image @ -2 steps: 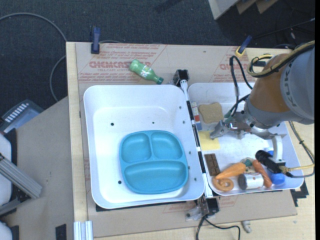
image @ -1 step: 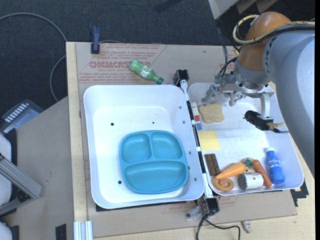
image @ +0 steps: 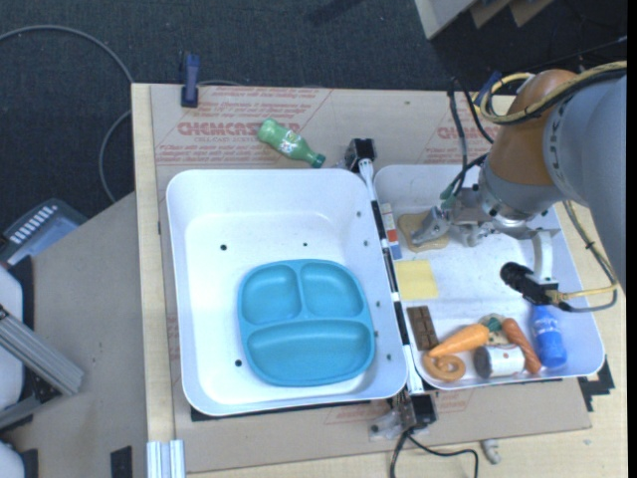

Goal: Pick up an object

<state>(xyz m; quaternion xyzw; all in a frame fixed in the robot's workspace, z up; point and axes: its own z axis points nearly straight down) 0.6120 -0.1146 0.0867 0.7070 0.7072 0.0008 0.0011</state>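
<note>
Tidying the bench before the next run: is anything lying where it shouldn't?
Yes. A green bottle lies on its side on the bench, outside both bins, behind the left bin that holds the blue divided plate.

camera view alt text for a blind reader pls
A grey robot arm reaches from the right, its gripper low over the right bin, which holds a yellow sponge, carrot and blue bottle. The left bin holds a blue plate.
</note>
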